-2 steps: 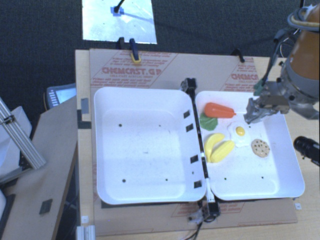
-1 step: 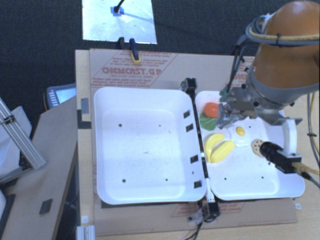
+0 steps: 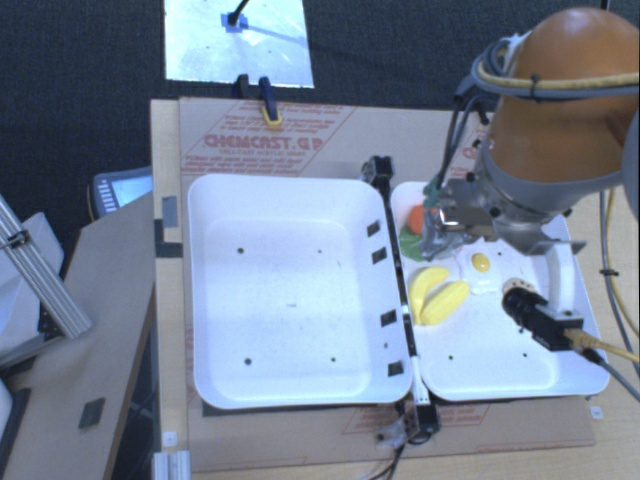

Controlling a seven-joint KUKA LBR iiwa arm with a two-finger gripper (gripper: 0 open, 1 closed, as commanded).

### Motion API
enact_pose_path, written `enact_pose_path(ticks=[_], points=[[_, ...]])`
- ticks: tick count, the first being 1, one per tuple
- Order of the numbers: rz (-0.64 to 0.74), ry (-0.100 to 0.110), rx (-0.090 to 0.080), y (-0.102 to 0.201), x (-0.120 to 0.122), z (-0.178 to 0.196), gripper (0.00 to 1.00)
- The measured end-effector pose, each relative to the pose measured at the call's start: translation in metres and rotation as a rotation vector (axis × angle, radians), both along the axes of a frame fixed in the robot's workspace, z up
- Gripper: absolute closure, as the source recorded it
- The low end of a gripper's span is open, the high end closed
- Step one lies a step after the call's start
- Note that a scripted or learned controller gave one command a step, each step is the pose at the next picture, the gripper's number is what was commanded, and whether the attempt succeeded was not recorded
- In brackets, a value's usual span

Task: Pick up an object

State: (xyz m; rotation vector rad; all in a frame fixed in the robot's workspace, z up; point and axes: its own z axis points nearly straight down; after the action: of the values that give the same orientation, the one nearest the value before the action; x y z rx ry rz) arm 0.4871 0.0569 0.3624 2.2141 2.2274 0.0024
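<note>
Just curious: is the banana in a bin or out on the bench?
In: the banana lies on the right bin's floor, near the divider.

Left bin [image 3: 290,298] floor open throughout. Right bin [image 3: 500,368] crowded upper left: bananas [image 3: 437,295], arm [image 3: 560,98] overhead.

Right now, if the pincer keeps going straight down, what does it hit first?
Probably the orange and green toy right under the pincer, at the right bin's back left corner. The yellow banana sits nearer the camera, off that line. Depth is unclear.

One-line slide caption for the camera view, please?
KUKA arm's gripper low in the right bin beside an orange-green toy, yellow bananas nearby.
</note>
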Motion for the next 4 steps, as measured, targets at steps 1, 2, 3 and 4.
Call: enact_pose_path(ticks=[1,2,3,4], points=[[-0.004,-0.001,0.000,-0.006,0.000,0.013,1.00],[-0.006,-0.001,0.000,-0.015,0.000,0.020,1.00],[0.003,-0.004,0.002,0.040,0.000,0.063,1.00],[-0.009,0.005,-0.002,-0.005,0.000,-0.006,1.00]])
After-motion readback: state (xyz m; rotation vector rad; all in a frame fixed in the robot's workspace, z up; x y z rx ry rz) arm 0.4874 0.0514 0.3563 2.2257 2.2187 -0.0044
